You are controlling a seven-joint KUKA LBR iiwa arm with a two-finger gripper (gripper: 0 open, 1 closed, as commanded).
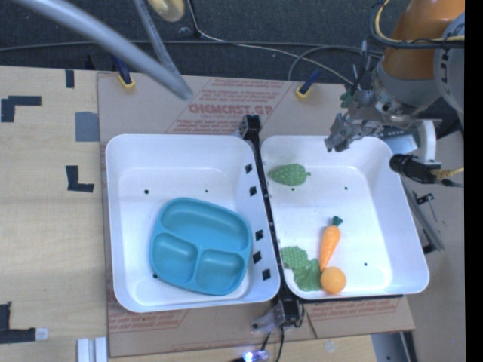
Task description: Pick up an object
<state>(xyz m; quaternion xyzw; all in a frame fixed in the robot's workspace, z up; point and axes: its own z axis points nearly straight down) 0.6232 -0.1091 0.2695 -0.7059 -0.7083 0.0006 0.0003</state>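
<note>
A: Where do we log the end effector (341,140)?

B: We see it above the far rim of the right bin (377,157), near that bin's far right corner, hanging from the grey arm with the orange band (423,13). We cannot tell whether it is apart or together; the tip is dark and small against the bin wall. We see nothing clamped in it.

A: Contents of the right bin?

B: We note a toy carrot (329,243) lying near the near side, leafy end pointing away from us. An orange ball (333,280) sits just at the carrot's near end, touching or nearly so. A green leafy piece (299,265) lies just left of both, against the divider side. A second green leafy piece (288,175) rests on the bin floor toward the far left, well apart from the others.

A: Left bin?

B: We record a blue divided tray (201,245) with three compartments, lying flat in the left bin (121,202), toward its near side.

A: Relation of end effector to objects?

B: We place it well apart from all of them; the nearest is the far green piece.
</note>
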